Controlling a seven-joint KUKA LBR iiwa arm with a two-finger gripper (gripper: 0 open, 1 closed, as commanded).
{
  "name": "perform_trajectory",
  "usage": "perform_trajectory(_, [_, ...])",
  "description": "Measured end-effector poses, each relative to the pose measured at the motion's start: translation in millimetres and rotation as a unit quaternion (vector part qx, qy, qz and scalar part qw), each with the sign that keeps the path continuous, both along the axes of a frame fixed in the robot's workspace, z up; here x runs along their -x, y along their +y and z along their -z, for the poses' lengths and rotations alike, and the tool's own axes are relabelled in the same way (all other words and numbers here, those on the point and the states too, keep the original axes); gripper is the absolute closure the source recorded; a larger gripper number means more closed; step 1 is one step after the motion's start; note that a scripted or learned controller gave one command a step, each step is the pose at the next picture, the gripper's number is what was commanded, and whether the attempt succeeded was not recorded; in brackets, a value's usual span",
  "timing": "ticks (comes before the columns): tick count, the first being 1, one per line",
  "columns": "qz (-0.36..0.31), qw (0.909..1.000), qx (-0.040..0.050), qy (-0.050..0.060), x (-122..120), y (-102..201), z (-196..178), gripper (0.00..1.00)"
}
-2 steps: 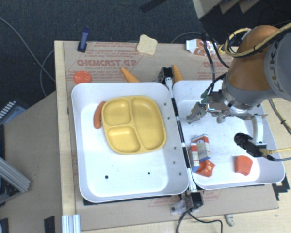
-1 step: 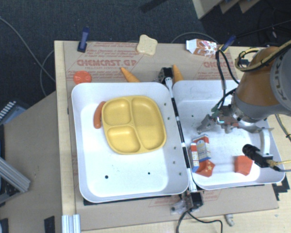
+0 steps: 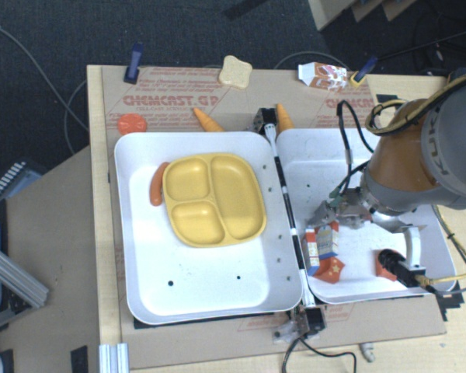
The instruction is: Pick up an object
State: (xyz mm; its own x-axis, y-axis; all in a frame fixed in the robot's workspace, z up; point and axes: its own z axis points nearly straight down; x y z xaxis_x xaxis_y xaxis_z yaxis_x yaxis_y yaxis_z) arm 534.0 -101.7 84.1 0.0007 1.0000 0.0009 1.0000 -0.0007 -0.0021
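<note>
Noted in the right shallow white bin (image 3: 318,142), by its left wall: small white-and-red carton (image 3: 321,244), lying flat, with a small red packet (image 3: 332,269) touching its lower end. Likely target: the carton.

Pincer (image 3: 335,210) just above the carton in view, near or touching its upper end. Open or closed: cannot tell from this angle.

To grasp well: centre across the carton's short width, clear of the bin wall. Descend straight. Avoid catching the packet too. Lift slowly and check for slip.

Elsewhere, in the left shallow white bin (image 3: 210,305): yellow three-compartment plastic plate (image 3: 215,198), red sausage-shaped toy (image 3: 156,185) just beside it. Well apart from the work, no concern.
</note>
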Motion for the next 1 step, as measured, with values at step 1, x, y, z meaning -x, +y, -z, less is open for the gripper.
perform_trajectory(1, [0.000, 1.0000, 0.0004, -0.001, -0.5, 0.0, -10.1, 1.00])
